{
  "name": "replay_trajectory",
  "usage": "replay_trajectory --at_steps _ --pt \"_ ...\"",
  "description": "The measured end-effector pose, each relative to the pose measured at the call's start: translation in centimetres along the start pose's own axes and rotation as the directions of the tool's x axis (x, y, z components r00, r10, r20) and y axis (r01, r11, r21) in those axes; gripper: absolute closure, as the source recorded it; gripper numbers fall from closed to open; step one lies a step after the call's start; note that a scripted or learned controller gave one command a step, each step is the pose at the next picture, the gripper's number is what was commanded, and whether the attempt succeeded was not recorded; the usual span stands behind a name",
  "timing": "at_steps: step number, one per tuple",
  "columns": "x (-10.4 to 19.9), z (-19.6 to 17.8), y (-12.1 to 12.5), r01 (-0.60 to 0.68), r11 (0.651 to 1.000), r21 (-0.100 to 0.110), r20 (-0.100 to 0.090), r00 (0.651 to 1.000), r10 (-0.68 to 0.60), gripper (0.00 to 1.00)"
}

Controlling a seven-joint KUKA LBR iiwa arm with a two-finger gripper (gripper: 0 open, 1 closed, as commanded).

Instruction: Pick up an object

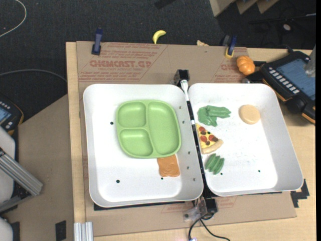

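while the pizza slice (209, 139) lay at the left side of the right bin (281, 149), long axis diagonal toward lower right, i could not tell the gripper's state.

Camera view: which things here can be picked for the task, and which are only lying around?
For picking: pizza slice, leafy greens, green beans, round cookie, orange slab, green divided plate.

Lying about: banana, orange toy, blue clamps, handheld controller.

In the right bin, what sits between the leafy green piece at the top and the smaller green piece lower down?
In the camera view, the pizza slice lies between the leafy green piece and the smaller green piece.
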State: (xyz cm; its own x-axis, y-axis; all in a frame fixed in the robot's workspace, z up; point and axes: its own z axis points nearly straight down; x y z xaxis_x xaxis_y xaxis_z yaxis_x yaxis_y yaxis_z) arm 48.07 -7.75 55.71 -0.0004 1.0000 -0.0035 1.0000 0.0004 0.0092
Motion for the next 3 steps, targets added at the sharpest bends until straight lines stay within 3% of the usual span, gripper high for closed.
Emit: replay_trajectory --at_steps 1,2,3 --pt "0.0 -1.1 0.1 0.000 1.000 -0.004 0.001 1.000 0.000 1.00" --pt "-4.5 12.0 3.5 -0.006 1.000 0.023 -0.004 1.000 0.006 1.00" --pt "-10.6 1.6 -0.4 -0.007 1.000 -0.003 0.002 1.000 0.007 1.00"
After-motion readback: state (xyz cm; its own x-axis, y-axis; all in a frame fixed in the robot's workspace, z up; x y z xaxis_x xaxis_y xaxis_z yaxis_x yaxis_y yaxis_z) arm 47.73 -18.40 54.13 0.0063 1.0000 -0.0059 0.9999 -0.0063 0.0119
